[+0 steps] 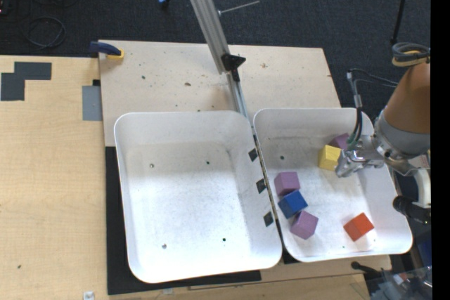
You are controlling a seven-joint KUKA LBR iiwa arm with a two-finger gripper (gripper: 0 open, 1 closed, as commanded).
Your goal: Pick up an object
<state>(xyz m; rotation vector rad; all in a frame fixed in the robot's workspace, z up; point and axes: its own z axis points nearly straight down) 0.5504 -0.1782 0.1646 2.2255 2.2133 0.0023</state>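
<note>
The right bin (309, 124) holds several small blocks. A yellow cube (329, 157) lies near its right side, with a purple block (342, 142) partly hidden just behind it. Two purple cubes (287, 183) (304, 224) and a blue cube (292, 203) sit near the bin's left wall. An orange-red cube (359, 227) rests at the front right. My gripper (347, 166) reaches in from the right, low in the bin, right beside the yellow cube. No block is seen between its fingers.
The left bin (183, 193) stands beside the right one, split from it by a shared wall with black clips (260, 185). A slanted aluminium post (211, 24) rises behind the bins. A blue-and-yellow clamp (107, 50) lies at the board's back left.
</note>
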